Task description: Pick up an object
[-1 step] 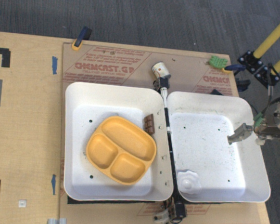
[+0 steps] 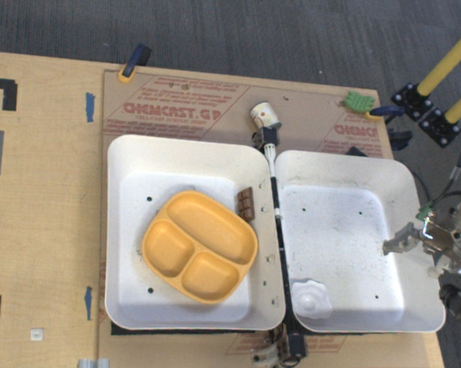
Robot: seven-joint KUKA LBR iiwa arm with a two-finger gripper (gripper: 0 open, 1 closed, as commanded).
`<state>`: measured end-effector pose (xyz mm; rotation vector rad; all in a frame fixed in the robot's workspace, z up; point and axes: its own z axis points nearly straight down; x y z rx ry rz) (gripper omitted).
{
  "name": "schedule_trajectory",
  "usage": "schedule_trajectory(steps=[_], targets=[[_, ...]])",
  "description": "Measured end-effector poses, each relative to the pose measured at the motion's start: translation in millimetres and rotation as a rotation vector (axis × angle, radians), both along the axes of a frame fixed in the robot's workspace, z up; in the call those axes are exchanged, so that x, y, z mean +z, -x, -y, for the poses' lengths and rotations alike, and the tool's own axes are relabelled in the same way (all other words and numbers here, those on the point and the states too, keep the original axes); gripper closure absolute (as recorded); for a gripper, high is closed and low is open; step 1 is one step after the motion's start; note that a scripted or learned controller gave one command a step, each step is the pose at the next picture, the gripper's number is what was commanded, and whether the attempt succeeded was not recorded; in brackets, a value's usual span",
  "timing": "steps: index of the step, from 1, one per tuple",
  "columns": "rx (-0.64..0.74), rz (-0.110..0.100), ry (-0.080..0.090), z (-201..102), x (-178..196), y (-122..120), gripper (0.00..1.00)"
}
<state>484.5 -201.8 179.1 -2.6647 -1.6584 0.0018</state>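
Yellow plastic, moulded into a rounded tray with three compartments [image 2: 200, 246], sits in the left white bin [image 2: 125, 211], filling much of that bin's floor from the centre toward 5 o'clock. It lies flat but turned at an angle, its one long compartment toward 1 o'clock and its two smaller ones toward 7 and 5 o'clock. A small dark brown ridged block [image 2: 246, 203] rests just beside the tray's 1 o'clock edge, close to the wall the two bins share.

In the right white bin [image 2: 374, 173], a small white lumpy object [image 2: 312, 297] lies near the 7 o'clock corner, hard to make out against the white floor. The floor there is speckled with dark flecks.

At the right bin's 3 o'clock rim, the arm's metal gripper [image 2: 397, 241] reaches in from the right, low and roughly level, with grey fingertips [image 2: 401, 236] poking just over the bin's edge. Whether they are spread or closed cannot be told from this angle, and nothing is visible between them. The gripper is well apart from the white lump and far from the yellow tray.

Both bins rest on a brown cardboard sheet [image 2: 181, 108] printed with red lettering. A white-capped fitting [image 2: 262, 115] stands at 12 o'clock, above the seam between the bins.
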Motion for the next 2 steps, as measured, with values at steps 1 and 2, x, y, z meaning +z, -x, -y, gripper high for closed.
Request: schedule_trajectory(steps=[1,2], targets=[[0.000,0.002,0.000,-0.1,10.0,-0.9,1.00],[0.363,0.002,0.001,6.1,14.0,-2.7,1.00]])
